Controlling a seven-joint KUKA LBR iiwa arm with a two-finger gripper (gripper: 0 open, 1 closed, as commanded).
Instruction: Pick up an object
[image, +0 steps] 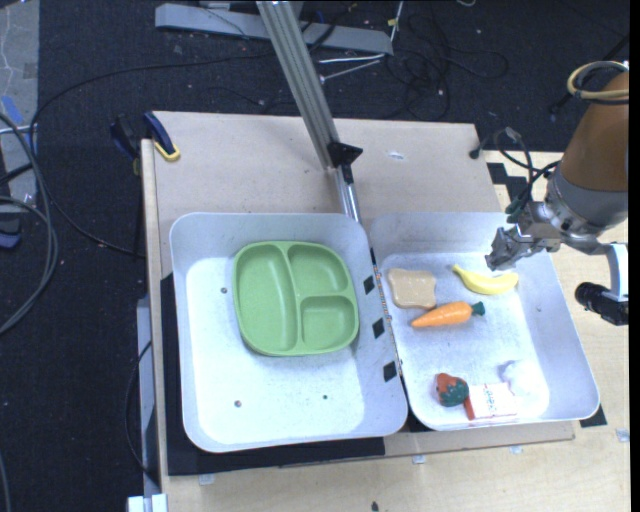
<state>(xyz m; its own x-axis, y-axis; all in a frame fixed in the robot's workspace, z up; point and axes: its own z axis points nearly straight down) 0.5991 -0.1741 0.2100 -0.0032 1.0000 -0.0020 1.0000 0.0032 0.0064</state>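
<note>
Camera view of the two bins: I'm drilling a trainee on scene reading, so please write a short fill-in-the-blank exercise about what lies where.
1. The green divided plate lies in the ____ bin.
2. The gripper hovers just above the yellow ____.
3. Between the bread slice and the strawberry lies an orange ____.

Missing words: left; banana; carrot.

Green three-compartment plate (297, 298) sits in the left bin (200, 400), toward its upper middle. Bench top (240, 165) is tan board, bare behind the bins. Blue-and-yellow clamp (160, 137) at the bench's far left corner. Slanted metal pole (305, 80) crosses above the bench. Black cables (60, 240) trail over dark floor at left.
</note>
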